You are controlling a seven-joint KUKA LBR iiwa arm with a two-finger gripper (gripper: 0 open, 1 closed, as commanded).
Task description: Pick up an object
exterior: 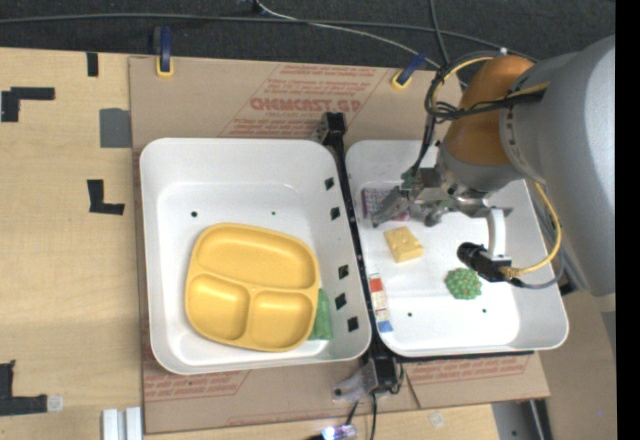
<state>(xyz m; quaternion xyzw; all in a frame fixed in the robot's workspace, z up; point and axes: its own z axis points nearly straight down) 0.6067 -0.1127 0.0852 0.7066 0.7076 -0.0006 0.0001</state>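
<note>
I count two shallow white bins on the counter: the left bin (160,228) and the right bin (530,323), touching along a black divider. In the left bin lies one yellow divided plate (250,283) with three compartments, and one green item (322,316) just beside the plate's right edge. In the right bin I count one yellow cheese-like wedge (405,244), one green broccoli-like piece (462,283), one small purple item (378,200) and one small red, white and blue item (379,301) against the divider. My one end effector (425,196) hangs there too.
</note>
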